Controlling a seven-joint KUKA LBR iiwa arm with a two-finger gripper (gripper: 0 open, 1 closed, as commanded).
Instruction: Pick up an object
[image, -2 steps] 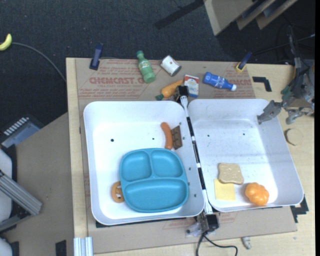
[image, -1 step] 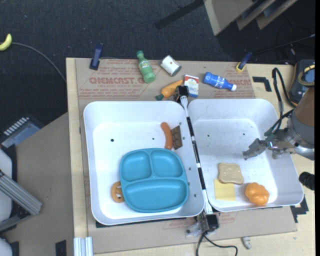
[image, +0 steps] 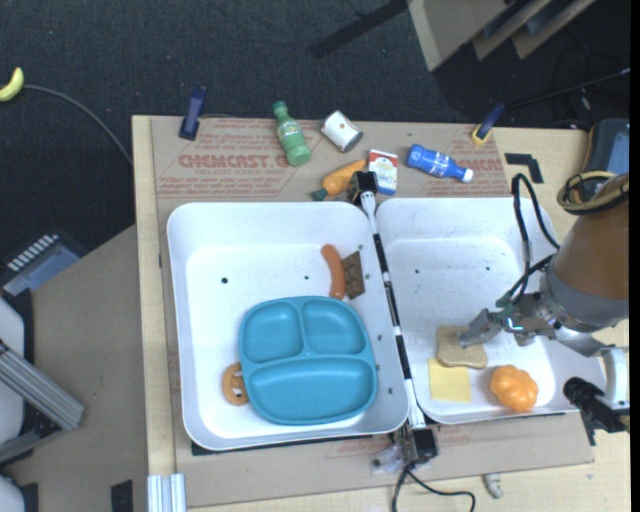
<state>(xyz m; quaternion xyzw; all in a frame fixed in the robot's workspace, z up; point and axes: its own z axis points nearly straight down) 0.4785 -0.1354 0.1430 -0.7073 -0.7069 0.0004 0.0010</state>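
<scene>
Honestly, the risk I see is the gripper (image: 478, 327) coming down on the edge of the bread slice (image: 460, 347) and just shoving it sideways, since flat toy food slides easily on a slick bin floor. It could also catch the cheese slice (image: 450, 381) lying right beside it and lift nothing. The arm (image: 590, 270) reaches in from the right, bent low over the right bin (image: 440, 225), wrist angled down and left. Can't tell how wide the claw is spread or whether it has anything; it's right at the bread's upper edge. An orange (image: 514, 388) sits near the front wall. The left bin (image: 215, 245) has a blue divided plate (image: 305, 358) and a hot dog (image: 333, 270).
</scene>
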